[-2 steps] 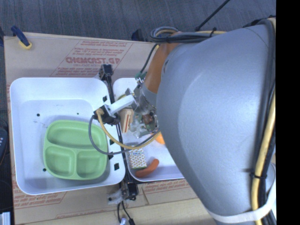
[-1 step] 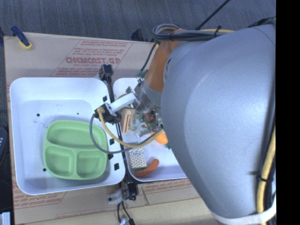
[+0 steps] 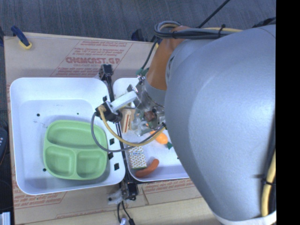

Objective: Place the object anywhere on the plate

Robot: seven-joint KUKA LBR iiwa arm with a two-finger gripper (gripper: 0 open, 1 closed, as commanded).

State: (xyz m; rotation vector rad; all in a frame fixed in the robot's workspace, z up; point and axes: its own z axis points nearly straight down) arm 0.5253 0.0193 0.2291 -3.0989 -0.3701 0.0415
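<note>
A light green plate with three compartments lies in the left white bin. My gripper hangs low over the right white bin, near that bin's left wall. A tan and reddish object shows at the gripper's tip, but I cannot tell whether it is held. In the right bin lie a small patterned box, an orange-red sausage-shaped item and an orange piece. The large grey arm covers most of the right bin.
Black and yellow cables loop from the gripper over the divider between the bins. Brown cardboard lies under both bins. A blue and yellow clamp sits at the far left corner.
</note>
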